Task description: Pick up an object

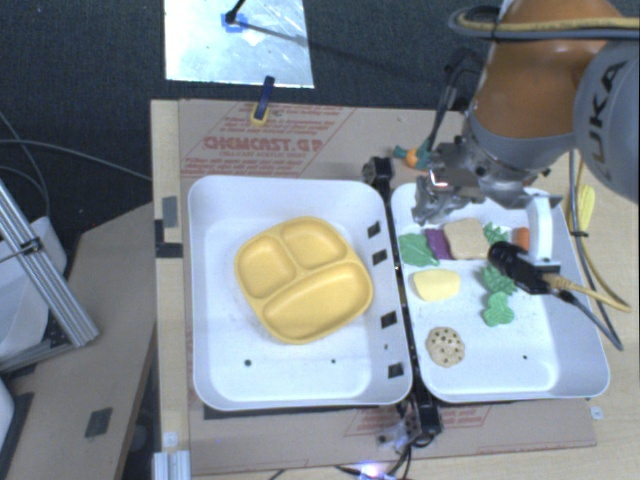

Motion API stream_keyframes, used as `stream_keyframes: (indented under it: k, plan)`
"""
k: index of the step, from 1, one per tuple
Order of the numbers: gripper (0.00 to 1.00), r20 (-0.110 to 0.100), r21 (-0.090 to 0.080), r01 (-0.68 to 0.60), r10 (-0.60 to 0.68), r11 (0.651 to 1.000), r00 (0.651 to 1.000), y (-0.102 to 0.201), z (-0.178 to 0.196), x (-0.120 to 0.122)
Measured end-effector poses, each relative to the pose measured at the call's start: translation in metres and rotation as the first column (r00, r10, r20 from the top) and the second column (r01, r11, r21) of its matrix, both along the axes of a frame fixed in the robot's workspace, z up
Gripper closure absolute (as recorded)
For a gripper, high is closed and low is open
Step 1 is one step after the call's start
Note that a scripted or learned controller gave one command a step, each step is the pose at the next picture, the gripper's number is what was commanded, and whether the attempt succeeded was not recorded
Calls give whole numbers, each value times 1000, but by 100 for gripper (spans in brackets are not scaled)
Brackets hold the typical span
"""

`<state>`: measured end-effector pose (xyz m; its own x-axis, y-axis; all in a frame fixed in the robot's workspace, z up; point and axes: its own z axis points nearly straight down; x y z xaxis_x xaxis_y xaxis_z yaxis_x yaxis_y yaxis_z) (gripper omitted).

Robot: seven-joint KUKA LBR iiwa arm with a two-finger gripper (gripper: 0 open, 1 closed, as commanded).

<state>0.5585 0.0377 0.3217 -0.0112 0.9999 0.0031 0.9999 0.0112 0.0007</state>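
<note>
Two white bins sit side by side on the table (120, 268); the left bin (210, 368) holds a yellow divided plate (303, 278). The hand (432, 208) hangs over the right bin's (570, 368) far-left corner, above toy food; whether it is clenched I cannot tell.

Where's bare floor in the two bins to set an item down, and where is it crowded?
Left bin: bare floor rings the yellow divided plate, widest along the near edge. Right bin: free patch at the near right, bordered by the cookie and green broccoli piece. Crowded: the far half, where the end effector hangs over the toy foods.
</note>
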Motion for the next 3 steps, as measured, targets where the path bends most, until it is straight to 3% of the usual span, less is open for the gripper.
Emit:
stream_keyframes:
  k: [1, 2, 3]
  plan:
    - [100, 3, -1, 2, -2, 1000, 1000, 37, 23, -17]
    - [100, -4, 2, -6, 6, 1000, 1000, 178, -22, -11]
    - [100, -9, -8, 20, -20, 1000, 1000, 69, -81, -52]
